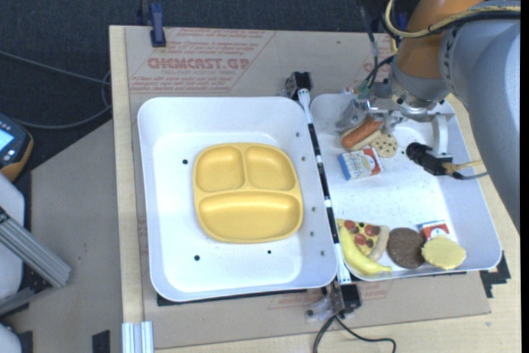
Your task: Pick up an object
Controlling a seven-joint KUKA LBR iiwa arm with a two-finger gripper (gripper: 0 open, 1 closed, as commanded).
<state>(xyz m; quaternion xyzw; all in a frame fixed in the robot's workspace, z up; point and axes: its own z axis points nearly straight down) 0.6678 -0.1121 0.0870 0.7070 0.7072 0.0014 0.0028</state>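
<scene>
Plywood counter (207, 62) carries 2 white bins. Left bin (157, 178) holds a yellow divided plate (247, 193). Right bin (471, 211): hot dog (361, 133) and cookie (383, 146) at 12 o'clock, small carton (360, 164) just below, then pizza slice (369, 234), banana (359, 257), brown patty (405, 247), yellow disc (445, 253) along 6 o'clock. Gripper (376, 113) hangs low over the hot dog; finger state: cannot tell.
</scene>
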